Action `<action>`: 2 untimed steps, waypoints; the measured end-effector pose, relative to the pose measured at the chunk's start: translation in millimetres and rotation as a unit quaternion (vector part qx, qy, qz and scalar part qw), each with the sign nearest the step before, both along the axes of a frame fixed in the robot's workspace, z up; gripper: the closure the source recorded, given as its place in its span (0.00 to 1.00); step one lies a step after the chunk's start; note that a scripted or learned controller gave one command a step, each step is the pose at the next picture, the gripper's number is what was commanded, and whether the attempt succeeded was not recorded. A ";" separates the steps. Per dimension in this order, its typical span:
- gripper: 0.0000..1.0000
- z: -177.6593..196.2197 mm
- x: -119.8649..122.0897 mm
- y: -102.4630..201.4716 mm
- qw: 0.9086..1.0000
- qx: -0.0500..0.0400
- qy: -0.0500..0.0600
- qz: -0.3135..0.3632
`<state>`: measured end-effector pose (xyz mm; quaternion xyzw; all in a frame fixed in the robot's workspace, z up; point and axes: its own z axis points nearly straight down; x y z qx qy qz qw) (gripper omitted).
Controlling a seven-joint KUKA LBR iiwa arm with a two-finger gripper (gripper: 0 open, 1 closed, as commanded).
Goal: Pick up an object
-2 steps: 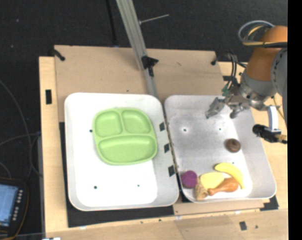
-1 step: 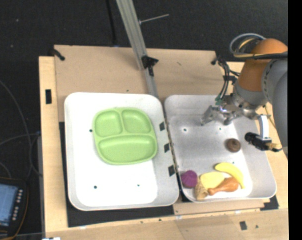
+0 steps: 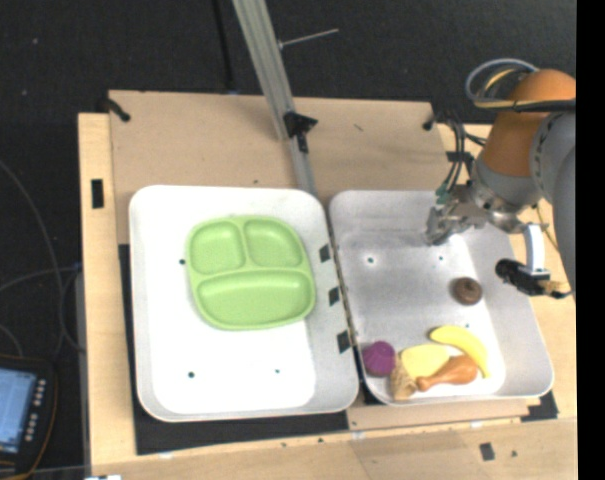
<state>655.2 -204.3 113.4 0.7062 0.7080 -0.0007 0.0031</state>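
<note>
A plywood bench (image 3: 222, 138) on dark flooring carries two shallow white bins side by side, the left bin (image 3: 162, 368) holding a green divided plate (image 3: 250, 273) and the right bin (image 3: 402, 228) taking the arm. The hand (image 3: 440, 226) hangs over that bin's far end, nothing visible in it, and whether it is open or closed I cannot tell. This looks like the approach step: the small brown object (image 3: 468, 290) lies nearest, just toward the camera and slightly right of the hand, while the yellow banana (image 3: 462, 344), drumstick (image 3: 448, 373) and purple piece (image 3: 379, 357) cluster further beyond it, so the next move calls for shifting over one target and descending.
</note>
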 end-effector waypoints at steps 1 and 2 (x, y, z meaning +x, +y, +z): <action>1.00 58.2 -3.3 7.0 1.000 0.002 -0.002 0.000; 1.00 123.3 2.9 3.7 1.000 0.001 -0.003 0.001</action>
